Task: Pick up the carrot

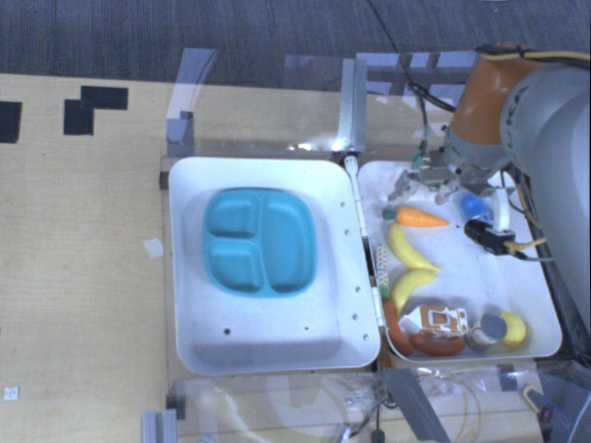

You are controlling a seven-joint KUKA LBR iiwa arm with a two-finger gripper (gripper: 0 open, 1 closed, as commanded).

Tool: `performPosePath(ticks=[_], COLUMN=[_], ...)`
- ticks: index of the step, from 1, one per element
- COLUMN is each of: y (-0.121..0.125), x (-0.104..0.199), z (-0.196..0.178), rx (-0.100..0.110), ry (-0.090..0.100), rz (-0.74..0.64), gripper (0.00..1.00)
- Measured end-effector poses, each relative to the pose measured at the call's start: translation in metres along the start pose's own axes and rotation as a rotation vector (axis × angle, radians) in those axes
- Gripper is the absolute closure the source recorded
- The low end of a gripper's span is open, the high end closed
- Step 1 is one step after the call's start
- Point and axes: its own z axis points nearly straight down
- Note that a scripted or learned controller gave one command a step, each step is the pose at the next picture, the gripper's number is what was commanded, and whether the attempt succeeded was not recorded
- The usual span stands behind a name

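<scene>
Lying smooth and tapered in the right bin [552, 335], the carrot [422, 217] sits below the hand [427, 179], grip state unclear; a curved banana [409, 250] just beside

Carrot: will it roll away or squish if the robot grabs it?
The carrot looks like smooth, hard plastic, so it probably won't squish. Its round, tapered body lies flat in the right bin, so a nudge could roll or spin it. The glossy skin might slip from the claw.
</scene>
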Motion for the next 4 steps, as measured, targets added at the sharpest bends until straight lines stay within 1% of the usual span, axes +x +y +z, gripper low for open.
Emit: performPosePath(ticks=[1,2,3,4], y=[0.006,0.003,-0.042,-0.038], x=[0.036,0.006,-0.016,-0.014], z=[-0.084,-0.009,0.015,0.002], rx=[-0.006,-0.003,-0.007,-0.015], ry=[-0.001,-0.001,-0.004,-0.005], rz=[0.07,-0.246,-0.536,-0.538], gripper=[0.0,0.0,0.0,1.0])
